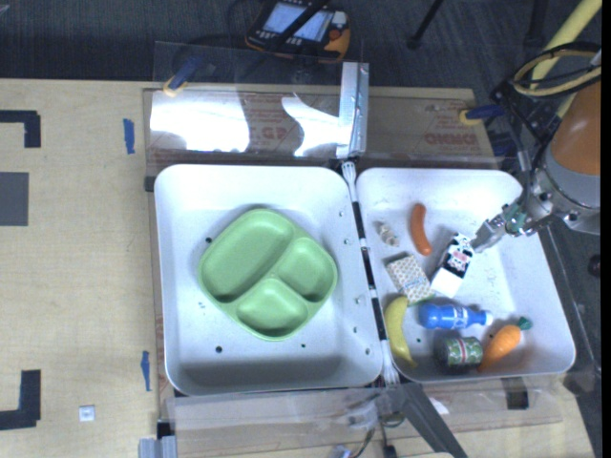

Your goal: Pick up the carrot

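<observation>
Overhead slanted view of a wooden bench with two shallow white bins side by side. The left bin (181, 218) holds a green divided plate (267, 271) with three compartments, sitting near its middle. The right bin (549, 284) holds several small items: an orange carrot (503, 342) with a green top near the front right corner, just beside a small green-labelled can (460, 352); a blue bottle (452, 316) lying on its side; a yellow banana (397, 330) against the left wall; a patterned small packet (409, 276); a red-orange sausage (419, 227); and a white carton (452, 261). The gripper (496, 228) reaches in from the right above the carton, well apart from the carrot
</observation>
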You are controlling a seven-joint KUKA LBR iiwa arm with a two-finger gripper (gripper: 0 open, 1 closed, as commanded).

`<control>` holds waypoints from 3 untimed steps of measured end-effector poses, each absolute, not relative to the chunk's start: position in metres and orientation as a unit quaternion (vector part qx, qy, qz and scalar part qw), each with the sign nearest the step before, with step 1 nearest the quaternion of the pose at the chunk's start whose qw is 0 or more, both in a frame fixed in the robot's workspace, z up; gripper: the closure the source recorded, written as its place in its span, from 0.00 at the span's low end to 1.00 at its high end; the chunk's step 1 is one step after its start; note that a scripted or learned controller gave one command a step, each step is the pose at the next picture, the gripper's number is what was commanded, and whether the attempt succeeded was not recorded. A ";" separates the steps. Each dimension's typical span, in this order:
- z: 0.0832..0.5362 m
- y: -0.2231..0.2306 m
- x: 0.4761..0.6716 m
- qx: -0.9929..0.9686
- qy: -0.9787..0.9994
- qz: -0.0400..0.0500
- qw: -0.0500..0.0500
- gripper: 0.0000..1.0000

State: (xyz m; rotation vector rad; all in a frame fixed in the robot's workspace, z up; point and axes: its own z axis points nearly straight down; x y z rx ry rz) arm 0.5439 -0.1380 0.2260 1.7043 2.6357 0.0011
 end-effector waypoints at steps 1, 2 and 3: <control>0.323 -0.196 0.591 0.422 0.907 0.000 0.004 1.00; 0.211 -0.137 0.644 0.352 0.936 0.001 0.002 1.00; 0.217 -0.092 0.662 0.208 0.978 0.001 0.005 1.00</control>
